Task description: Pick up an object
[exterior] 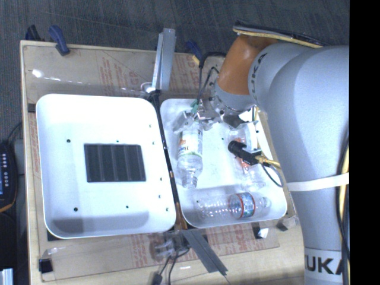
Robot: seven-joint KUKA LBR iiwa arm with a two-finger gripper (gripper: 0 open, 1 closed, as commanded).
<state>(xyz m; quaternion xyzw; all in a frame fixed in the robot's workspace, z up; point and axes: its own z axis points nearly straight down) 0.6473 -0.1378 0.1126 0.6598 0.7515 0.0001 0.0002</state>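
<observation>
The gripper (202, 115), whose state I cannot tell, is at the cap end of the far bottle (190, 154); I think it should pinch across the body.

Two white bins (95, 123) (217, 165), two clear bottles (190, 153) (234, 205), perhaps a third (252, 174), one dark ribbed panel (114, 162).

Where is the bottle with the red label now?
The red-label bottle lies on its side in the right bin, along its near wall, in front of the other clear bottle.
</observation>
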